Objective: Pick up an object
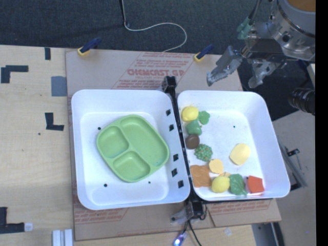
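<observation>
Nearest me, along the front wall of the right bin (266, 118), sit an orange toy slab (199, 176), a yellow pear-like fruit (221, 183), a green leafy piece (237, 184) and a red block (255, 184), packed close. Further in, a pale yellow lemon-like piece (239, 154) lies alone on open floor; I'd reckon that the easiest target, with room for both fingers. The left bin (82, 137) holds a green divided plate (132, 147). Beyond the bins' far rim the gripper (240, 68) hangs spread wide, empty.
</observation>
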Tool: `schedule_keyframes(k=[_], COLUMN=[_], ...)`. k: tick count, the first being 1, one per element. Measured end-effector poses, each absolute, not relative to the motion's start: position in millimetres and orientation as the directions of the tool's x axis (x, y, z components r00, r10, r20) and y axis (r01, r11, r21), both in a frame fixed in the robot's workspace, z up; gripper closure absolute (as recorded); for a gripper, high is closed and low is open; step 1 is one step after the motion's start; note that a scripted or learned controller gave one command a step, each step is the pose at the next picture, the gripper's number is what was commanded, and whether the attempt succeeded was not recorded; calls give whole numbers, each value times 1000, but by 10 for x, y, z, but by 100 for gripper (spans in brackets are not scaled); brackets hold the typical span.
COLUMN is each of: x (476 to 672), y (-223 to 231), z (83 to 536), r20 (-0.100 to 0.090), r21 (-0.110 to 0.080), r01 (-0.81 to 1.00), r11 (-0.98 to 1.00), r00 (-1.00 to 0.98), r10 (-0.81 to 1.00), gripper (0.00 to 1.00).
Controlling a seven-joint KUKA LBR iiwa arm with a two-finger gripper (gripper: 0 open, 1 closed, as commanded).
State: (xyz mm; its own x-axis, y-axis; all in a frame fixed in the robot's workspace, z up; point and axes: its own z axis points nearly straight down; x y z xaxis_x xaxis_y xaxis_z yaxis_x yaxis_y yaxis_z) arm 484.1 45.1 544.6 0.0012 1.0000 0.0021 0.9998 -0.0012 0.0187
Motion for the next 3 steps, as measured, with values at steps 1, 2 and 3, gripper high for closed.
schedule_keyframes(k=[1, 2, 3], x=[4842, 4830, 4836], y=[483, -298, 320], z=[5449, 4798, 4624], r20=[-2, -2, 0], r21=[0, -7, -4], r01=[1000, 1000, 1000], r11=[2, -8, 7], r00=[-2, 8, -7], r10=[1000, 1000, 1000], gripper=[100, 100, 100])
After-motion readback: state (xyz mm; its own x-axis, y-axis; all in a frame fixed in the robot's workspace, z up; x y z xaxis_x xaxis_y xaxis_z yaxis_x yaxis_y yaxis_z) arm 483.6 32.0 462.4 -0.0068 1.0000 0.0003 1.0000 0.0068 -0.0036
